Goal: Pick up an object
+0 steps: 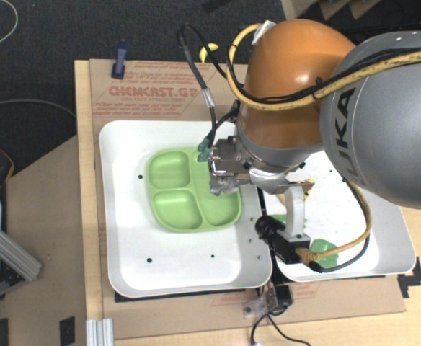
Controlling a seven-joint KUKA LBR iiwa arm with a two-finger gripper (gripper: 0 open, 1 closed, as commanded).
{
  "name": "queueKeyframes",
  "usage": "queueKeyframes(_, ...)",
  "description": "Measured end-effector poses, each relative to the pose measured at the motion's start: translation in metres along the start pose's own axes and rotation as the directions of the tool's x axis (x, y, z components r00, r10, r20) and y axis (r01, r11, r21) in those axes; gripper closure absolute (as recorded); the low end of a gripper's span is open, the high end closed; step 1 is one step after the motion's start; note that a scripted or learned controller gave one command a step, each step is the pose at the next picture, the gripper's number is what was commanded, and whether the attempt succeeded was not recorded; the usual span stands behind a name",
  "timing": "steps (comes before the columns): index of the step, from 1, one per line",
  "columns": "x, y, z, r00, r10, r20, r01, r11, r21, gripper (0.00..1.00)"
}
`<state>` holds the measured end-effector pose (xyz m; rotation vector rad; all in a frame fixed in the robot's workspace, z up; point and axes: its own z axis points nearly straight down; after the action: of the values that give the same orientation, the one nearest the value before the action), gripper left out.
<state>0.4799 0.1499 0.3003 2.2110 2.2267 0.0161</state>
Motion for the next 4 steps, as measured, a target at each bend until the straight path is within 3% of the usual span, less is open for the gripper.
queueKeyframes(1, -0.039, 0.001, -0.099, 1.0, 0.009, 0.002, -0.009, 1.0, -0.004, 1.0)
queueKeyframes(2, 0.015, -0.001, -0.045, 1.0, 0.002, 0.005, -0.002, 1.0, 0.018, 1.0)
queueKeyframes(3, -0.084, -0.001, -0.058, 1.0, 0.018, 0.007, -0.018, 1.0, 0.011, 1.0)
queueKeyframes(4, -0.138, -0.002, 0.123, 1.0, 0.015, 0.006, -0.015, 1.0, 0.024, 1.0)
